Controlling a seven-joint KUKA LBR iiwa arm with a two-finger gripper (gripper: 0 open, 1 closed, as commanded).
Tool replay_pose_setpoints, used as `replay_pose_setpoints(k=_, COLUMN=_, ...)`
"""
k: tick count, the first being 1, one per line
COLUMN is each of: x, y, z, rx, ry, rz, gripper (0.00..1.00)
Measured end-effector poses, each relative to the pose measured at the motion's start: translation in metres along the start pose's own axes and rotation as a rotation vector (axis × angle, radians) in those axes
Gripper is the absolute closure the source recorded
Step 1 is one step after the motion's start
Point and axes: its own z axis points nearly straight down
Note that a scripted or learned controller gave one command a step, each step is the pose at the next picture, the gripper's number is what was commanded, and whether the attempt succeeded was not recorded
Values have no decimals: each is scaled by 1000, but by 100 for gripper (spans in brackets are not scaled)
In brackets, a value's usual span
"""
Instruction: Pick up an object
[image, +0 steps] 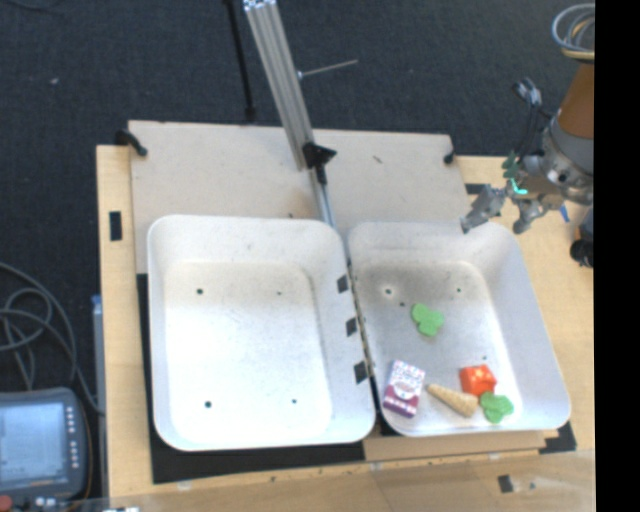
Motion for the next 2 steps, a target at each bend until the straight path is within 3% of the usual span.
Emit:
replay_pose_setpoints(k=1, x=0, y=1, z=-3, rx=-4, ry=-3, rz=-2, gripper=0)
replay_pose_setpoints(k=2, x=7, y=-5, z=52, rx=1, ry=-1, rz=-3, gripper=0)
